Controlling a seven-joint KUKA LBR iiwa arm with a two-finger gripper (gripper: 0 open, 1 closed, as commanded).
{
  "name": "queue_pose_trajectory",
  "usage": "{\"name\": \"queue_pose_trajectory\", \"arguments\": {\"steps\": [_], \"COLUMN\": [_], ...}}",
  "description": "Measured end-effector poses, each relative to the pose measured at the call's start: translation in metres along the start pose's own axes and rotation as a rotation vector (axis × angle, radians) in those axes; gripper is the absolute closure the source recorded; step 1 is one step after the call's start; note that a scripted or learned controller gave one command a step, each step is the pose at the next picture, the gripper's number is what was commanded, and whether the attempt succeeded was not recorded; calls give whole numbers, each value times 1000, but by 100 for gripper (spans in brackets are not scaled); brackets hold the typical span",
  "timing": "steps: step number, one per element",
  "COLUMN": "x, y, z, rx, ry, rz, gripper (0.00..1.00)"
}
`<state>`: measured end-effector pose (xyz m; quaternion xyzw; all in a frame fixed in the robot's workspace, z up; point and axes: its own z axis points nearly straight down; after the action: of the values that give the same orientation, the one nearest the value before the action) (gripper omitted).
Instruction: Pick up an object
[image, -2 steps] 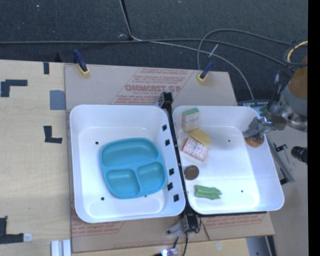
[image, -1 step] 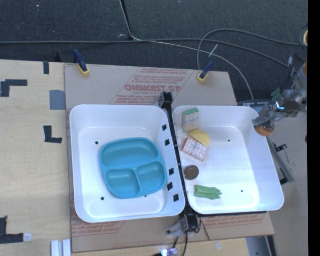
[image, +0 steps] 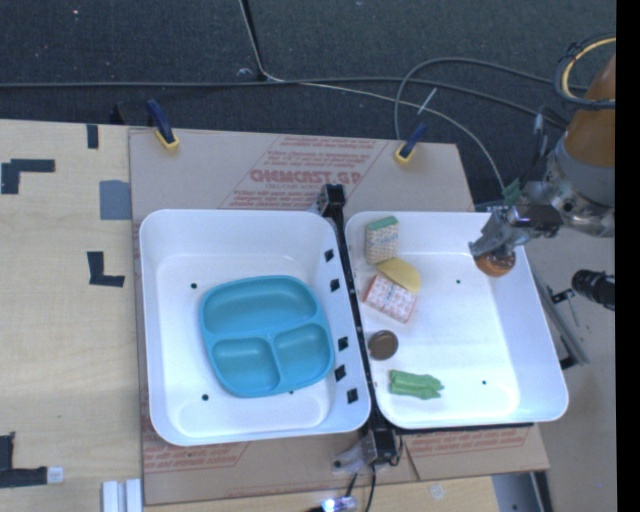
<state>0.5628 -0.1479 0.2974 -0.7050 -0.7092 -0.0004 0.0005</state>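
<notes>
end effector (image: 497, 240) | over right bin (image: 520, 330) top-right | grip state unclear | brown obj (image: 495, 264) just beneath

Two white bins sit side by side. The left bin (image: 160, 300) holds a blue tray (image: 266, 334). The right bin (image: 520, 360) holds a block (image: 381, 239), a yellow piece (image: 399, 273), a patterned box (image: 389, 298), a brown disc (image: 383, 345) and a green toy (image: 415, 384). The gripper (image: 494, 247) hangs over an orange-brown object (image: 495, 264) at the bin's far right edge.

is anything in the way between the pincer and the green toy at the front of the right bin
Nothing visible blocks it. The pincer sits at the far right edge of the right bin, over a small brown object. Bare white floor lies between it and the green toy.
</notes>
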Motion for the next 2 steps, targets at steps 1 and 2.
{"name": "queue_pose_trajectory", "arguments": {"steps": [1, 2], "x": [54, 102], "y": [-4, -9], "z": [21, 40], "rx": [3, 3], "ry": [0, -1], "rz": [0, 1], "gripper": [100, 100]}}
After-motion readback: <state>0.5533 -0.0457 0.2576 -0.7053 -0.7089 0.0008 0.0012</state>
